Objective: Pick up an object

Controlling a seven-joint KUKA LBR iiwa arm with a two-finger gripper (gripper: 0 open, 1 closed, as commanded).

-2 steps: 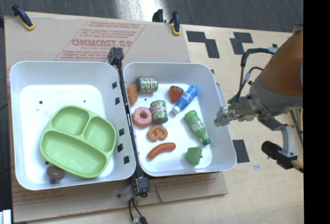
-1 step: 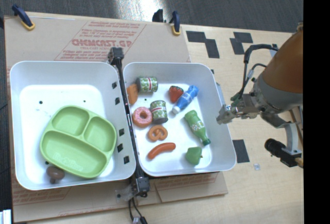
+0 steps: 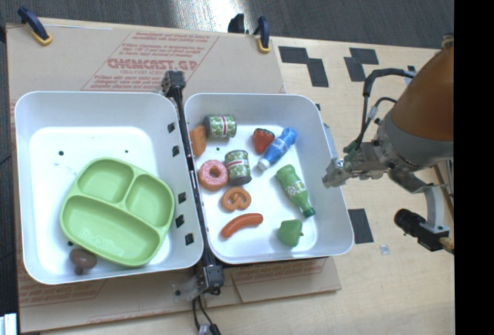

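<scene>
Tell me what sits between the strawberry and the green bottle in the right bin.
In the camera view, the blue bottle lies between the strawberry and the green bottle.

Showing as a bulky grey arm (image 3: 417, 137) with a rounded orange band above the wrist, trailing thin black cables looping over it, ending in a small metallic grey gripper (image 3: 333, 174).

The right white bin (image 3: 333, 194) holds small toy foods: a pink frosted doughnut (image 3: 211, 174), a green plastic bottle (image 3: 295, 189) lying tilted, a red sausage (image 3: 241, 225), a red strawberry (image 3: 263, 140).
</scene>
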